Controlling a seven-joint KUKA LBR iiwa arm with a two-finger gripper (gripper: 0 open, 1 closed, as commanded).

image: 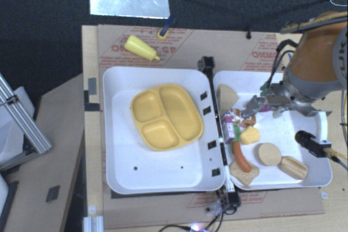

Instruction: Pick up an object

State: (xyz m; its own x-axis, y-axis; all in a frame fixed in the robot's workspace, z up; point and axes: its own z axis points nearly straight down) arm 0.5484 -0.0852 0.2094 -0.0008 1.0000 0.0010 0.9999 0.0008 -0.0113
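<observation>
Nearest the lens, toast (244, 174) and a sausage (241, 156) lie in the right bin (326, 171). Whether the jaws (254, 106) are open I cannot tell; they hover above the cheese wedge (249, 135). Best descend straight, centred on it, avoiding the wrapper (232, 123).

The grey KUKA arm (321, 70) is a thick, rounded tube with a smooth, slightly glossy shell. A broad orange band (315, 49) wraps it above the wrist, at about one o'clock from the grey wrist section. Thin black cables (283, 54) loop along the band's nine o'clock side. The two-finger gripper (255, 106) is bare grey metal with dark fittings, angular and narrow against the bulky wrist.
</observation>
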